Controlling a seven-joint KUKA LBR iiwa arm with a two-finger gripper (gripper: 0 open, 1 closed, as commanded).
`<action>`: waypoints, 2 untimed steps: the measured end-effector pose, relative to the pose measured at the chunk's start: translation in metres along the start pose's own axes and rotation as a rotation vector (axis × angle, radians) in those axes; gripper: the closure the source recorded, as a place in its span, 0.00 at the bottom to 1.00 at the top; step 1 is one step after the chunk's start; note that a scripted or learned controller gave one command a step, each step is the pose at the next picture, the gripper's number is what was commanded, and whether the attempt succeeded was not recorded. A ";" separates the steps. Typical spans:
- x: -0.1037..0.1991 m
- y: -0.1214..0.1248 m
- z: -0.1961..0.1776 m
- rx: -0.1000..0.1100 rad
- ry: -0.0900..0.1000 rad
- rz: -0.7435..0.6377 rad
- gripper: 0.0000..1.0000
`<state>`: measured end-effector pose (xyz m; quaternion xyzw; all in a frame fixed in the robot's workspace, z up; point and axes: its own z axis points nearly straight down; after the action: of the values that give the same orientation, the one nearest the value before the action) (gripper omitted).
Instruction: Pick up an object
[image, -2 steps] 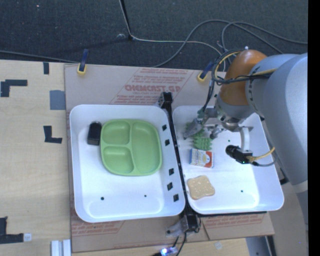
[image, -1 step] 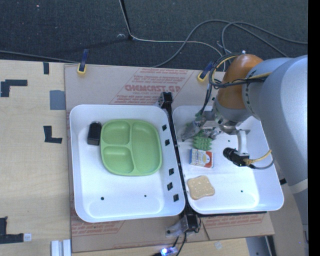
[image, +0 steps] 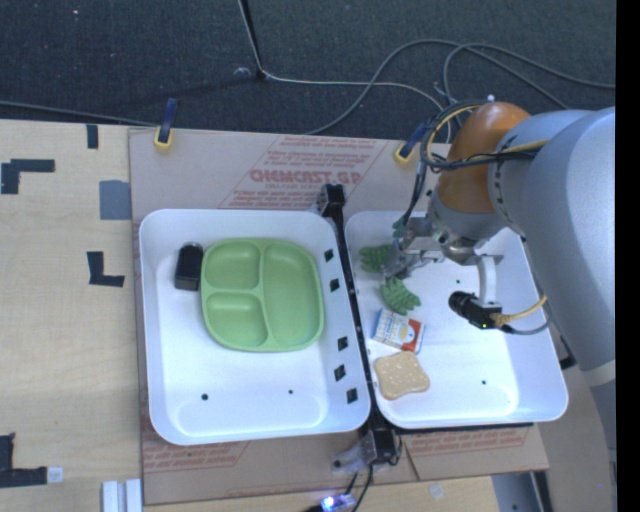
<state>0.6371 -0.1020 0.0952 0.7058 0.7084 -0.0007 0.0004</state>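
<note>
My gripper (image: 402, 262) hangs low in the right bin (image: 500, 390), near its upper left corner, right over a green leafy toy (image: 378, 258). A second green leafy piece (image: 400, 296) lies just below the gripper. Further down lie a small blue, white and red packet (image: 397, 330) and a tan slice of toast (image: 401, 375). The arm's wrist hides the spot where the gripper meets the green toy, so I cannot see whether anything is held.
The left bin (image: 180, 400) holds a green divided plate (image: 263, 294) and a small black block (image: 188, 267) at the plate's left. A black clip divider (image: 340, 300) runs between the bins. The grey arm (image: 570, 230) covers the right bin's upper right. Cables trail behind the bench.
</note>
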 end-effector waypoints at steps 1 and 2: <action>-0.006 0.007 -0.058 -0.005 0.001 0.002 1.00; 0.003 0.014 -0.108 -0.005 0.002 0.001 1.00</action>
<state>0.6512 -0.0986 0.2037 0.7060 0.7082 0.0019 0.0017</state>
